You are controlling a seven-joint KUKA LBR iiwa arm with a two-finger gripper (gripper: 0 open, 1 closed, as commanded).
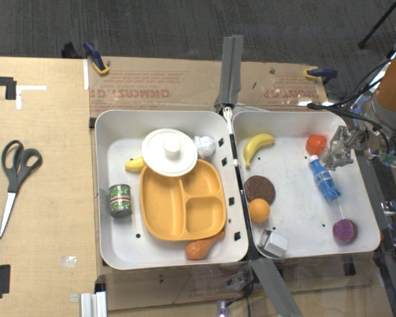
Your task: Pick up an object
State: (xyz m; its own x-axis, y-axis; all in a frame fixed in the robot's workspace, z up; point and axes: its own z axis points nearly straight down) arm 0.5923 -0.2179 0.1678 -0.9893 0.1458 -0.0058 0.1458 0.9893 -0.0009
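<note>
My gripper (334, 152) hangs over the right bin's far right part, just above the top end of a blue bottle (325, 179) and beside a red tomato-like ball (316, 144). Nothing shows between its fingers. The right bin (297, 243) also holds a yellow banana (256, 146), a brown round cookie (259, 189), an orange (258, 210), a purple fruit (344, 230) and a small grey-white block (273, 243).
The left bin (109, 243) holds an orange divided tray (183, 202), a white lid (169, 152), a small green can (119, 199), a yellow piece (135, 164), crumpled white paper (205, 144) and an orange-brown item (199, 248). Scissors (14, 174) lie on the bench at left.
</note>
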